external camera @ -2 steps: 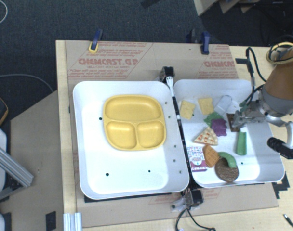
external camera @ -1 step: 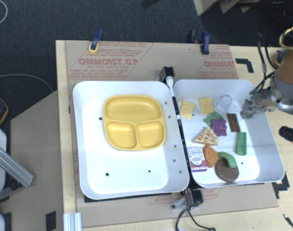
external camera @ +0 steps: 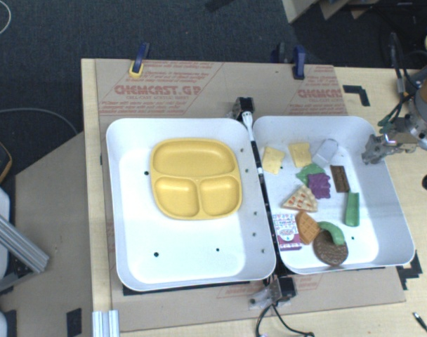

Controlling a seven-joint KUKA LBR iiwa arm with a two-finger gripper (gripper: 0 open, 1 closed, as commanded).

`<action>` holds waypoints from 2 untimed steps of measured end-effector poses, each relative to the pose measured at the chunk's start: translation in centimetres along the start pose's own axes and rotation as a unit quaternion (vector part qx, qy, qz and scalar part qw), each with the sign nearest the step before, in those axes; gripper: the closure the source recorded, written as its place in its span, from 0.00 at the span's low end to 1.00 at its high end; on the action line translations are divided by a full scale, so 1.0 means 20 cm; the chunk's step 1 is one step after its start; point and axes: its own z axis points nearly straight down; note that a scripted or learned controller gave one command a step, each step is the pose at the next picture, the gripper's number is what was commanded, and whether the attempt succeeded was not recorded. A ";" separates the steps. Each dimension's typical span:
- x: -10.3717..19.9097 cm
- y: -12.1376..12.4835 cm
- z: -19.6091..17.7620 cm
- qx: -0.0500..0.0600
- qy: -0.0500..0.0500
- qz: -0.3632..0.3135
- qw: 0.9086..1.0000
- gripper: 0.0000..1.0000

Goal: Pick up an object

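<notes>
Toys (external camera: 315, 195) crowd right bin (external camera: 392, 195); pincer (external camera: 377, 148) partly cut off.

Two white bins (external camera: 129, 209), one yellow divided plate (external camera: 196, 177), roughly eleven toy food pieces (external camera: 317, 184).

Two white bins are being shown as smooth, faintly glossy plastic, the left bin (external camera: 129, 244) and the right bin (external camera: 389, 209) alike. A yellow divided tray (external camera: 196, 176) is being seen as matt, smooth plastic. The bench top (external camera: 206, 83) is being presented as brown paper-faced board, dull, with red print on it. The toy foods are looking like moulded plastic: a purple grape bunch (external camera: 319, 184) with a bumpy surface, a green pod (external camera: 351, 209) that is smooth, a waffle (external camera: 307, 226) ridged in a grid. The gripper (external camera: 379, 146) is being shown in dull grey metal.
</notes>
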 end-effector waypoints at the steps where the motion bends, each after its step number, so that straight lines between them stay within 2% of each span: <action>1: 0.00 0.01 -0.17 0.000 0.000 -0.001 1.000 1.00; 2: 0.25 0.07 -0.22 0.001 0.002 -0.003 1.000 1.00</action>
